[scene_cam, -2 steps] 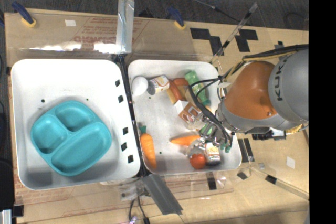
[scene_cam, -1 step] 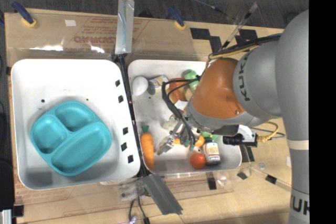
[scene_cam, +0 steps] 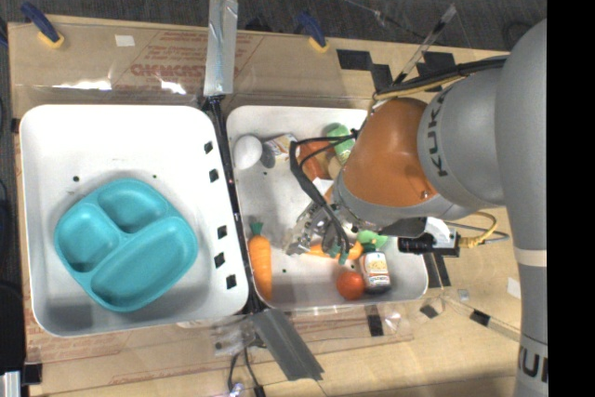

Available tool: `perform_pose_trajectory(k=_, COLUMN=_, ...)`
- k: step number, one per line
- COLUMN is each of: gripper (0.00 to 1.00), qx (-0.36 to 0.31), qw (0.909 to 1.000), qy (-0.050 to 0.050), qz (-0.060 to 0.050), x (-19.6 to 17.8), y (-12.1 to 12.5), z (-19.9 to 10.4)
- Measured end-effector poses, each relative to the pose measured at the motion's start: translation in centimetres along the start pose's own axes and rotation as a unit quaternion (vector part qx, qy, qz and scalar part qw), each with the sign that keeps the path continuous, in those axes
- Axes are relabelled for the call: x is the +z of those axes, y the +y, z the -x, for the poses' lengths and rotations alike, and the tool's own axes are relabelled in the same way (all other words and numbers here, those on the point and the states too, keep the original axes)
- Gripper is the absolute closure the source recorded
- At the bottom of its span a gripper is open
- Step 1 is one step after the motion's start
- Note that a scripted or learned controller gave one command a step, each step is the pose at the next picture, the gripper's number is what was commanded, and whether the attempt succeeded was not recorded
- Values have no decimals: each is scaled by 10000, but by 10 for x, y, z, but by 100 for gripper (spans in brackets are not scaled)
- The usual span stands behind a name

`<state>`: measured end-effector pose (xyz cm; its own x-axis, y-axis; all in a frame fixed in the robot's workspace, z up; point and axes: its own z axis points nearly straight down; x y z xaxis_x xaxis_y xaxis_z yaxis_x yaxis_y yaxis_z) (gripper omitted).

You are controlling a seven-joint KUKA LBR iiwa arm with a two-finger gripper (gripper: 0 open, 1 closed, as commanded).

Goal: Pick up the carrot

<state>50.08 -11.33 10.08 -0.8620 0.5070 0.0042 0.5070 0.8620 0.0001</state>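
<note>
Down in the right bin (scene_cam: 279, 121) the claw (scene_cam: 311, 235) hovers among the clutter, how far open I cannot tell, while the carrot (scene_cam: 261, 266) lies untouched against the left wall, so next it likely must shift left and drop.

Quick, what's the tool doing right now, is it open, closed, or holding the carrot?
Tool: cannot be told; it sits low in the right bin, apart from the carrot.
</note>
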Motion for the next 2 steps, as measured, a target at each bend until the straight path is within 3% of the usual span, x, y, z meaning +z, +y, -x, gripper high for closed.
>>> perform_pose_trajectory(k=1, gripper=100, qx=-516, qw=9986, qy=-65, qz=18, x=-114, y=20, z=-37)
perform_pose_trajectory(k=2, gripper=100, qx=-916, qw=9958, qy=-32, qz=7, x=-112, y=71, z=-58)
